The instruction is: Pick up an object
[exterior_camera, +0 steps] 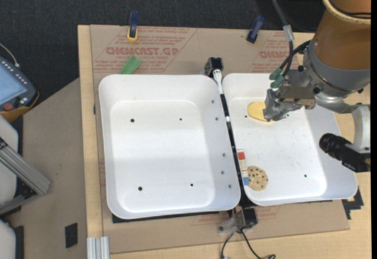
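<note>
Two white bins (159, 205), one yellow disc (255, 111), one cookie (257, 178)

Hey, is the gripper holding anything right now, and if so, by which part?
It cannot be told. The gripper is down at the right edge of the flat pale yellow oval object in the right white bin, hiding any contact.

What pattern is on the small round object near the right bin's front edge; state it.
Tan with dark speckles, like a cookie, seen in the camera view.
</note>
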Motion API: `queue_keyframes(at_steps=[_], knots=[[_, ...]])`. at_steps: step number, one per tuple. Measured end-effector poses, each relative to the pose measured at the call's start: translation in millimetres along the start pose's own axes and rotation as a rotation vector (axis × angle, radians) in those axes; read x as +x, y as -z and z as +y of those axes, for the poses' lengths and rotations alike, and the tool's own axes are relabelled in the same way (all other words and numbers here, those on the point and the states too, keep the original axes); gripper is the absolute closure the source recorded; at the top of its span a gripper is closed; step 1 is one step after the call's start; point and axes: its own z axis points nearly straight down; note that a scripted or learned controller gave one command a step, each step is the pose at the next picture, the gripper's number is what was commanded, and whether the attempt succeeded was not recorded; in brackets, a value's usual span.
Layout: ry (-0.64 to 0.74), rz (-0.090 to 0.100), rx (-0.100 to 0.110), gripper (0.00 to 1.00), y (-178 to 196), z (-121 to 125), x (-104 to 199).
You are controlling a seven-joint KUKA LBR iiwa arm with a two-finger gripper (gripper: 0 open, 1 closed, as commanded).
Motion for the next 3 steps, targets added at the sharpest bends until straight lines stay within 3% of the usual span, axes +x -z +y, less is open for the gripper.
queue_keyframes(at_steps=[1, 2, 3], knots=[[-0.003, -0.001, -0.004, 1.0, 37.0, 1.9, 9.7], [-0.001, 0.0, -0.002, 1.0, 51.2, 1.9, 47.0], [-0.004, -0.002, -0.003, 1.0, 61.1, 2.5, 45.1]])
